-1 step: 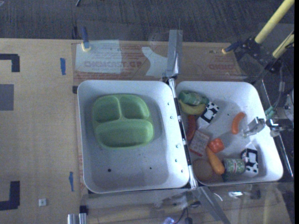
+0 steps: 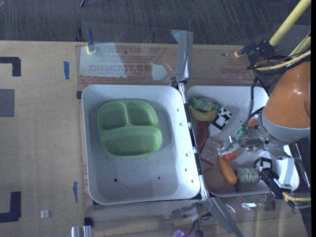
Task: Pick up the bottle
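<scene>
Bottle (image 2: 248,176) lies on its side near the front edge of the right bin (image 2: 232,92), label greenish, text too small to read. Carrot (image 2: 226,170) sits just left of it, touching or nearly so, angled across the approach from that side. Gripper (image 2: 236,144) is above and behind the bottle, over the clutter; can't tell if it's apart or together, arm body blocks the view. Also crowded in: banana (image 2: 203,114), green item (image 2: 202,102) behind it, black-and-white checkered block (image 2: 221,118), red strip (image 2: 202,134) along the bin's left wall, a flat packet (image 2: 211,149). Left bin (image 2: 133,181) holds a green divided tray (image 2: 130,128). Cardboard (image 2: 128,63) behind the bins has faint print, not legible
</scene>
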Motion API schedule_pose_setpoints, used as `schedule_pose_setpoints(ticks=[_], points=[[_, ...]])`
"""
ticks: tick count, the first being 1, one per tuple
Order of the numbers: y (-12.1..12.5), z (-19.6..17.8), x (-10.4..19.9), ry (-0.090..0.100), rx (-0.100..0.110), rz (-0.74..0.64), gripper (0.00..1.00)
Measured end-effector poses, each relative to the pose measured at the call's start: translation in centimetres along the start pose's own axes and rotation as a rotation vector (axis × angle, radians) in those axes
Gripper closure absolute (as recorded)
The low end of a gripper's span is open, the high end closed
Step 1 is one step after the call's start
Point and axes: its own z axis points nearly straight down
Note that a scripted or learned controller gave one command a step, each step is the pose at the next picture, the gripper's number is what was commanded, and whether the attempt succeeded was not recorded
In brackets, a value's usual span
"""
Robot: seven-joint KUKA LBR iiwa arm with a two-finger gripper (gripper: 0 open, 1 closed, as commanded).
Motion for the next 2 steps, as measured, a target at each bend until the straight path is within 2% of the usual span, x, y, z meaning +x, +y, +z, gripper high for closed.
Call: schedule_pose_setpoints(ticks=[1,2], points=[[0.1,9.7,-1.5,0.0,-0.003,-0.214,0.0],[7.1,0.1,4.7,-0.001,-0.004,-0.151,0.0]])
